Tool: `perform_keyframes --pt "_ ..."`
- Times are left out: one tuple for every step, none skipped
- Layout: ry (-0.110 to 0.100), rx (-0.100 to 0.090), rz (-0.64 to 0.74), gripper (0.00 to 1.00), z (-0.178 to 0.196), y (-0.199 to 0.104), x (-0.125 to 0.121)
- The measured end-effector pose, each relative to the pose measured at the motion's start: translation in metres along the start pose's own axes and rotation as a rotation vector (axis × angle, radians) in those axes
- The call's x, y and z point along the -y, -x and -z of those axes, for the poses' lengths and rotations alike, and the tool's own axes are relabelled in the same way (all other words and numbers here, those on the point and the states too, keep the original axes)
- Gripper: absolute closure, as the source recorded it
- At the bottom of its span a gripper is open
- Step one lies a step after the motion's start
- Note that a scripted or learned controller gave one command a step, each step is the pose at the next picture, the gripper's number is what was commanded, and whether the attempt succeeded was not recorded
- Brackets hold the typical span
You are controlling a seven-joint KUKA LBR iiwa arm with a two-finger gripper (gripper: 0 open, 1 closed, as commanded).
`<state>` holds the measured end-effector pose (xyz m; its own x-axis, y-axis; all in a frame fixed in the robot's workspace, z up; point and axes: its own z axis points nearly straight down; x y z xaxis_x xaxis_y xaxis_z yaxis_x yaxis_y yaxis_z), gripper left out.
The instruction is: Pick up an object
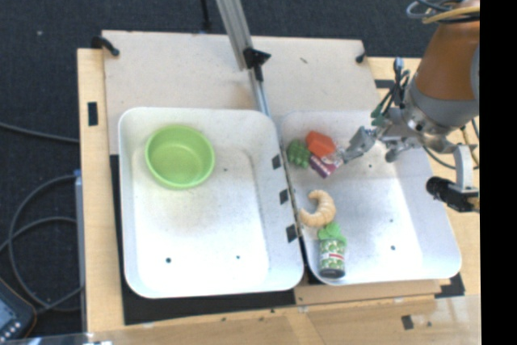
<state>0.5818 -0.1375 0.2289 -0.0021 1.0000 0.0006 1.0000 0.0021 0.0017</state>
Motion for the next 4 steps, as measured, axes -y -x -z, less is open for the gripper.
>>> perform_keyframes --pt "0.0 0.0 -0.001 0.0 0.0 0.0 0.0" --pt "-0.005 0.003 -0.004 0.0 -0.047 0.004 -0.008" --pt "-0.001 0.002 -0.004 0.0 -0.09 0.013 -0.011" --pt "-0.005 0.003 -0.005 0.0 -0.13 0.014 -0.01"
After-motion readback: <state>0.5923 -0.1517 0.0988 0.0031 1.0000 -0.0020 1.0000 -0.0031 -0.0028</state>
